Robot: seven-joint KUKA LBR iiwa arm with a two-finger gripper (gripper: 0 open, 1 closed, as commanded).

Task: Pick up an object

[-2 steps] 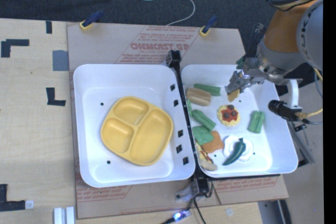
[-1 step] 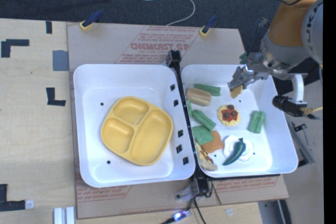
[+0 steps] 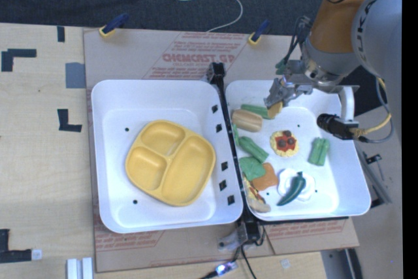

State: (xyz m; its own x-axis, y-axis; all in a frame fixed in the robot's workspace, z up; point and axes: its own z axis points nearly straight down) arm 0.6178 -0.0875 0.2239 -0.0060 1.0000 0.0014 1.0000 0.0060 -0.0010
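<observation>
My gripper [image 3: 275, 103] hangs over the back of the right bin [image 3: 346, 202]. A small tan-yellow food piece [image 3: 275, 110] sits between its fingertips, just above the bin floor. Below it in that bin lie several toy foods: a tan bread roll [image 3: 246, 119], a green bean pod [image 3: 254, 110], a green pickle [image 3: 253, 148], a small round pizza with red topping [image 3: 285, 143], a green block [image 3: 319, 151], an orange and green piece [image 3: 260, 174] and a dark green pepper [image 3: 293, 188] on a white disc.
A yellow divided plate [image 3: 171, 161] lies in the left bin [image 3: 104, 140]. A black divider [image 3: 225, 134] runs between the bins. The arm's black cable and fitting [image 3: 336, 125] hang over the right bin's far right side.
</observation>
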